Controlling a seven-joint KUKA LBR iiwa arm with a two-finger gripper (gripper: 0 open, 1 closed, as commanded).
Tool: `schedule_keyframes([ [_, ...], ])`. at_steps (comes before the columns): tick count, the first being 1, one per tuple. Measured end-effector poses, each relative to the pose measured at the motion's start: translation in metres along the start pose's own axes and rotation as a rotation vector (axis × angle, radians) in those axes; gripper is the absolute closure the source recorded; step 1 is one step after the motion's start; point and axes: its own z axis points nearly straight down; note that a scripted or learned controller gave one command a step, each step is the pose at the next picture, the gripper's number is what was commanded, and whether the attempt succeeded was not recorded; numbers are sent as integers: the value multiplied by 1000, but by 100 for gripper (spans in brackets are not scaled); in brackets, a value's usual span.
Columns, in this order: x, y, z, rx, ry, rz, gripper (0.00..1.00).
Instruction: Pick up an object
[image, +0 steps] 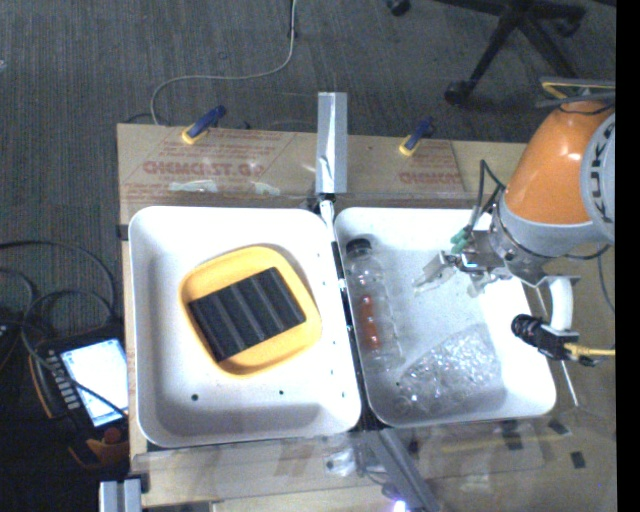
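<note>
Pincer (455, 268) is seen over the right bin (535, 400), toward its far-right part, low above the bin floor. Fingers look spread apart, nothing seen between them; resolution is poor there, so only moderately sure.

Candidate objs in right bin:
- clear plastic bottle (367, 295) lying along the bin's left wall, cap end toward the far edge, reddish contents visible inside.
- crinkled clear plastic bag (450, 362) in the near-right part, close to the near wall.

Left bin (150, 400): yellow tray w/ black ribbed insert (250, 310), lying flat mid-bin, slightly rotated. Well apart from the pincer.

Step in hand (judged): approach/descent for a grasp, nothing picked yet. Neither bottle nor bag is directly under the pincer; bare bin floor is below it. For a good grasp, lateral correction would be needed before closing:
- bottle: fingers to be aligned across the short axis, closed at mid-body; room on the wall side is tight, so finger clash w/ bin wall is the risk.
- bag: easier reach, but thin slippery film; a deep pinch into the bulk is preferable to a surface nip.

Writing: red print on the cardboard at the counter's far edge (200, 168), partly legible, reads approx "CHEMCAST GP" – not certain. "KU" is readable on the arm (560, 180) at the view's right, i.e. KUKA per rig. No label readable on the bottle.
</note>
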Motion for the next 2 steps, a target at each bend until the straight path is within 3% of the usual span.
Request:
schedule_keyframes([
  [1,5,26,92,-2,-10,-68,0],
  [2,66,33,23,-2,-2,-98,0],
])
